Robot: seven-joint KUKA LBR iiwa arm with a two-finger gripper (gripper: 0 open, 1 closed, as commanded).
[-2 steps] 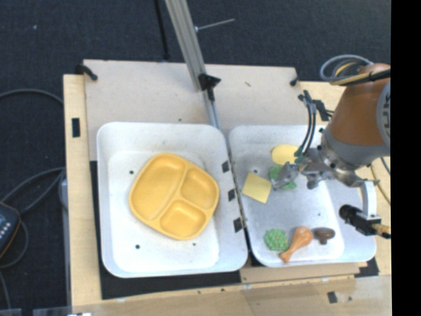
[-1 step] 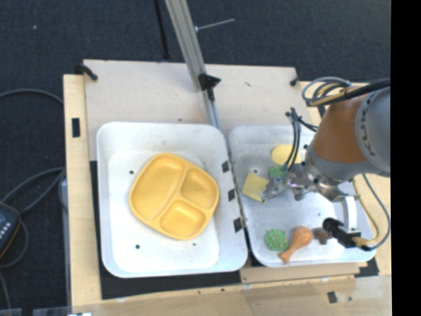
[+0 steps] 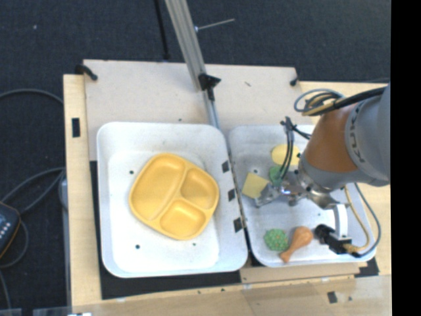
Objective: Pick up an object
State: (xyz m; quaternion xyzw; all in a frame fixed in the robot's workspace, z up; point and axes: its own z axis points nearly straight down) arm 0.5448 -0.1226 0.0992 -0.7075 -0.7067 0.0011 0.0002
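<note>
The arm (image 3: 342, 147) reaches in from the right and covers much of the right bin (image 3: 253, 143). Its grey body and orange band hide the bin's far right corner and whatever lies under them. The gripper (image 3: 266, 196) sits low over the middle of this bin. It shows as a small tangle of metal parts, too blurred to tell whether it stands wide or narrow or whether it holds anything.

The things to pick all lie in the right bin. A yellow block (image 3: 254, 185) lies just beside the gripper, toward the bin's left wall, and whether they touch cannot be made out. A yellow ball (image 3: 281, 153) lies behind the gripper, with its right side cut off by the arm. A green piece (image 3: 276, 175) shows between ball and gripper, partly covered, and its shape is unclear. Near the front edge lie a broccoli (image 3: 275, 239) and a drumstick (image 3: 297, 241), side by side and close enough that they may touch, both apart from the gripper.

The left bin (image 3: 108, 176) holds a yellow plate (image 3: 174, 195) with three compartments, lying flat and in full view. Both bins rest on the desk (image 3: 145, 91). A metal pole (image 3: 187, 31) slants from the top edge of the view down to the gap between the bins.
</note>
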